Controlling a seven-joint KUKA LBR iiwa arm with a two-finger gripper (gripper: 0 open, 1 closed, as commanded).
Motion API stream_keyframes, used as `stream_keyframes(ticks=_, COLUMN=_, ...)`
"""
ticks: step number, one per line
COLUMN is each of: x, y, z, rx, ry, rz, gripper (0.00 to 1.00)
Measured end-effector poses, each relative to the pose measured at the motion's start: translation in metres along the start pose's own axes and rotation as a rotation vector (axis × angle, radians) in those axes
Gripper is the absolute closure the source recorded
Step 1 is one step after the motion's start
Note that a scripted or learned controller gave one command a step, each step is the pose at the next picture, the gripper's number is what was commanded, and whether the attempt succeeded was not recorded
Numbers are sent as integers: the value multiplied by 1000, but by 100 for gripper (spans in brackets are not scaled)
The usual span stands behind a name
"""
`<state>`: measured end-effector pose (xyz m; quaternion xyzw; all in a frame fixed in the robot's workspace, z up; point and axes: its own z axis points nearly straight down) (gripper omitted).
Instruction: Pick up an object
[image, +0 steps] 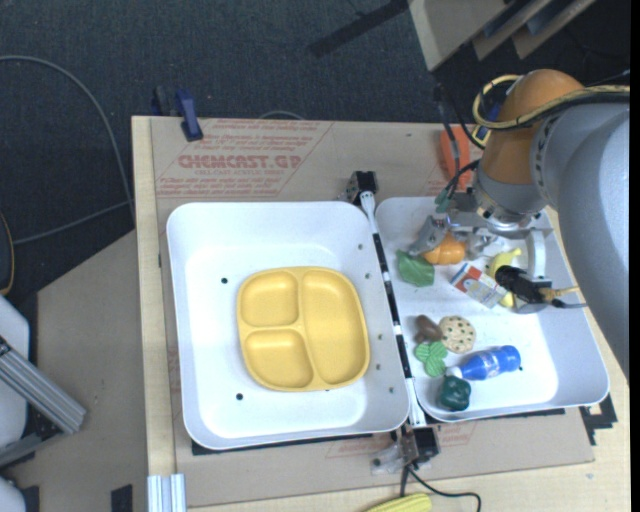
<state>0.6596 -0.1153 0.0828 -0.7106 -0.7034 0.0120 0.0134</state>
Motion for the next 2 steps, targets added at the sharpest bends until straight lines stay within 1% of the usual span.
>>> stream_keyframes(ticks=1, x=0, y=0, z=-10, rx=0, ry=-3, rz=-3, gripper=100)
stream_keyframes(ticks=2, x=71, y=-22, z=-102, rx=-37, ry=-1, rz=-12, gripper=100)
